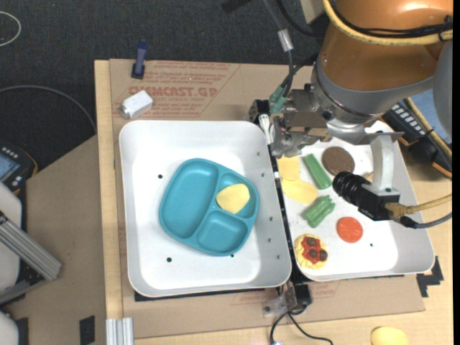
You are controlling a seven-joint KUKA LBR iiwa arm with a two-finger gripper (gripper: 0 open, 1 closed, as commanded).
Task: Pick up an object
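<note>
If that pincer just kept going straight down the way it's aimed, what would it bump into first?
Probably the pale yellow food piece at the top left of the right bin. The pincer hangs just above it, pointing down. Depth is hard to judge, so it might meet the bin's floor beside it instead.

One fixed camera looks down at a slant on the desk (215,85) from above. It sits fairly near, both white bins (144,192) inside its frame. The arm (381,42) enters right of those bins.

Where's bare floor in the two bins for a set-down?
Left bin: bare white all around the blue tray, widest along the far edge and the near right corner. The tray holds a yellow piece. Right bin: crowded with toy food, and the arm covers its far end; one small patch by the red disc.
</note>
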